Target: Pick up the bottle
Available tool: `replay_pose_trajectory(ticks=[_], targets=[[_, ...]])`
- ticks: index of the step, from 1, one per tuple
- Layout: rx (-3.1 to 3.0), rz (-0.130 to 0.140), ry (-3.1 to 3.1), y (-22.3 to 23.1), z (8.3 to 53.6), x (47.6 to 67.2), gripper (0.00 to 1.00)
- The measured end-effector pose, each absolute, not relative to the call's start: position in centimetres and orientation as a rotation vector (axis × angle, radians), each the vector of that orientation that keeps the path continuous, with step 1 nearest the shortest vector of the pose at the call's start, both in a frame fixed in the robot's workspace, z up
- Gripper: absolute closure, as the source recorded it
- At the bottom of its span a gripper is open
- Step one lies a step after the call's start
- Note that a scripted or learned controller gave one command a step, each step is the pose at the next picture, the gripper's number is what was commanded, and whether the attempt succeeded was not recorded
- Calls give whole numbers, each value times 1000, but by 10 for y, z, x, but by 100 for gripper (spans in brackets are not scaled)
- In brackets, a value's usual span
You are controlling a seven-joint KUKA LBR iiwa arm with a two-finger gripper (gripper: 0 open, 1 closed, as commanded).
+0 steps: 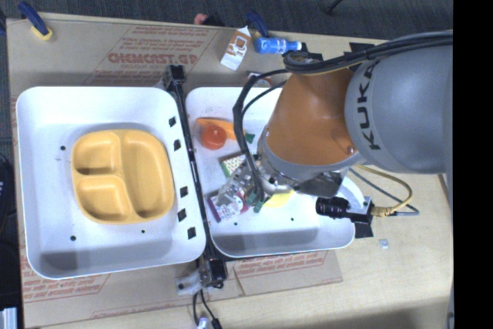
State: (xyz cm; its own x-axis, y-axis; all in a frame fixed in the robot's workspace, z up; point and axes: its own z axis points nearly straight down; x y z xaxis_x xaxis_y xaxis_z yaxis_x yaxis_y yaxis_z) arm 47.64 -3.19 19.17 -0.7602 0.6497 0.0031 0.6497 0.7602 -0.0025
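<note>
Arm low over the right bin [331,239], its orange band and wrist covering most of the contents. Gripper [248,189] down among a clutter of small items near the bin's left wall: a crinkled, clear, bottle-like object [225,200] sits just under and left of it, with an orange piece [213,133] above. Whether that clear object is the bottle is likely but not certain; the view is too cluttered. Cannot tell how the gripper stands, or whether it has anything in hold. Left bin [38,189] holds a yellow divided tray [122,173]. Judged: reach made, lift not yet done.
</note>
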Motion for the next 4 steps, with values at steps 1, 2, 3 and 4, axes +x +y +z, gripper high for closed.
replay_pose_trajectory(ticks=[1,2,3,4], targets=[[-805,3,-3031,12,192,476,100],[-391,1,-3117,-82,192,477,100],[135,1,-3140,-45,209,477,100],[338,0,-3124,-3,202,485,100]])
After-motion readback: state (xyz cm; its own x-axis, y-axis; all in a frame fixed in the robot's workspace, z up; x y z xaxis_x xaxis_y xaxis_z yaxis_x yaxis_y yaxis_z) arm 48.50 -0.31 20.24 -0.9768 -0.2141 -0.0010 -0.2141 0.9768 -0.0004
